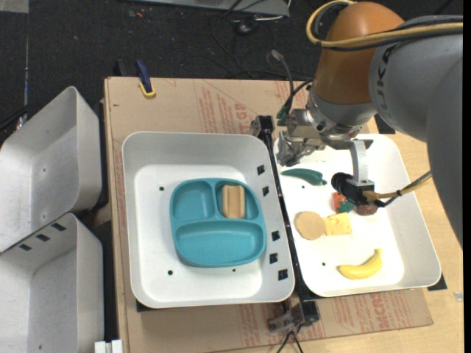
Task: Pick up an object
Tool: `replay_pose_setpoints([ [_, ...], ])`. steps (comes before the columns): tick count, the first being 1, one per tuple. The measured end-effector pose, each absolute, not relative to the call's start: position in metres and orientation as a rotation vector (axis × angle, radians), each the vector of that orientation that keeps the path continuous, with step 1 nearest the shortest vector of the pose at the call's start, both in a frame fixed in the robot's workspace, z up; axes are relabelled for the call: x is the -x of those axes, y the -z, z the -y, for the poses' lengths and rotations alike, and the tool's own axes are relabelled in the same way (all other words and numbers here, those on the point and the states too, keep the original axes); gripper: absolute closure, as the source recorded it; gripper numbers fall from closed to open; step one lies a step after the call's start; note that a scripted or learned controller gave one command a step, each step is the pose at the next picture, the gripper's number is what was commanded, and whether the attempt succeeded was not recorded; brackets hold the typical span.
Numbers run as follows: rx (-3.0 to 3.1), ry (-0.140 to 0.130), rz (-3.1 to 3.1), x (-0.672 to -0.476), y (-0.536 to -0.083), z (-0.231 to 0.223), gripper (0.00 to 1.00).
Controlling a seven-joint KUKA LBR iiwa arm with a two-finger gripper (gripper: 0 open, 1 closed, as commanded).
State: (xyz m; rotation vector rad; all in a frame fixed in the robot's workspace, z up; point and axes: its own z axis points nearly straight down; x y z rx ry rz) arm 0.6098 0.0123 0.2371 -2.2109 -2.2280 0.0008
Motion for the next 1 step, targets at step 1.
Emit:
replay_pose_setpoints([
  [1,2.213,0.001,2.23,-0.6046,-0.2426,-0.0632,1.0],
])
